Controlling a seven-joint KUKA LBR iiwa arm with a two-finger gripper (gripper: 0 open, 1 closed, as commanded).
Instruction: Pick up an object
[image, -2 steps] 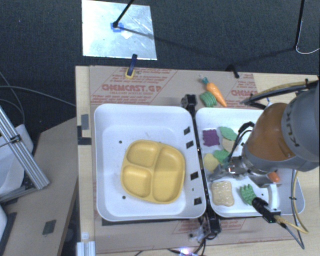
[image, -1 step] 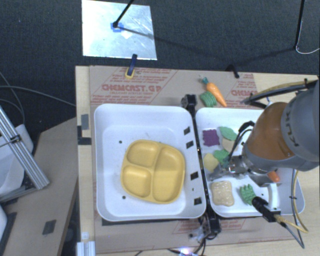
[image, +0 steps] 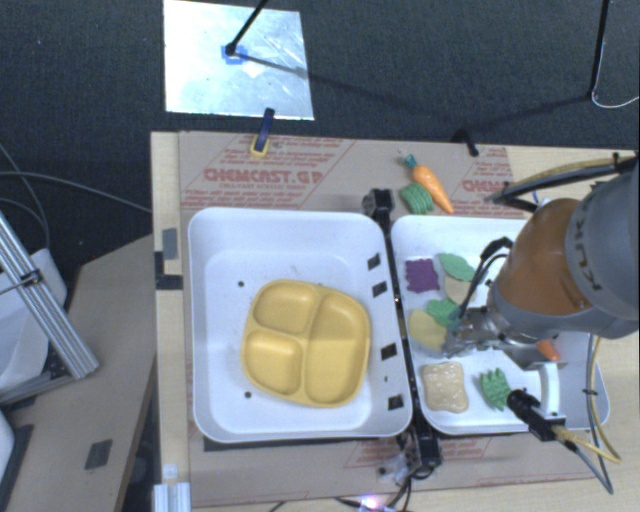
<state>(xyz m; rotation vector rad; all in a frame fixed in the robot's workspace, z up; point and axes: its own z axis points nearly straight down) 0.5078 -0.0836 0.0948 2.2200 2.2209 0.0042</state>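
Note:
The right bin (image: 580, 420) holds several toy foods: a purple piece (image: 421, 273), a light green leaf (image: 457, 266), a yellow piece (image: 426, 330), a beige slice (image: 444, 386) and a dark green ridged piece (image: 494, 387). My gripper (image: 462, 333) hangs low over the middle of this bin, right beside the yellow piece and a small green piece (image: 441, 311). The arm's grey and orange body (image: 545, 270) covers the bin's right half. Nothing is visibly held.
The left bin (image: 215, 300) carries a yellow divided plate (image: 305, 341). A toy carrot (image: 430, 186) with green leaves lies on the cardboard behind the right bin. A black divider (image: 392, 300) runs between the bins. Cables trail at the bench's front right.

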